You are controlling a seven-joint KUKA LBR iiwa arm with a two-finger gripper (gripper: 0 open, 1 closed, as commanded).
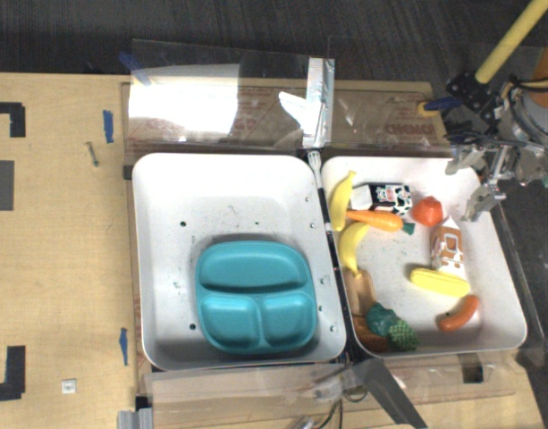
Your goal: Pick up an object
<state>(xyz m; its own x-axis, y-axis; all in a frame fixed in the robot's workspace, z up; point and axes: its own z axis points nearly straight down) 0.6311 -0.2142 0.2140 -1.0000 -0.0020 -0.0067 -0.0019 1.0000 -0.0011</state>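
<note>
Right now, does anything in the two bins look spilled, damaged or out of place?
Nothing looks spilled or damaged. The teal divided tray lies flat in the left bin. The toy foods in the right bin lie loosely mixed: the carrot rests across a banana, an ordinary jumble.

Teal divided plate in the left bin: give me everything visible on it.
The teal divided plastic plate is a rounded rectangle with three compartments: one long one along the far side and two smaller ones on the near side. It looks smooth and matte and holds nothing. It lies flat, right side up, on the floor of the left white bin, toward the near side. Nothing else touches it.
</note>
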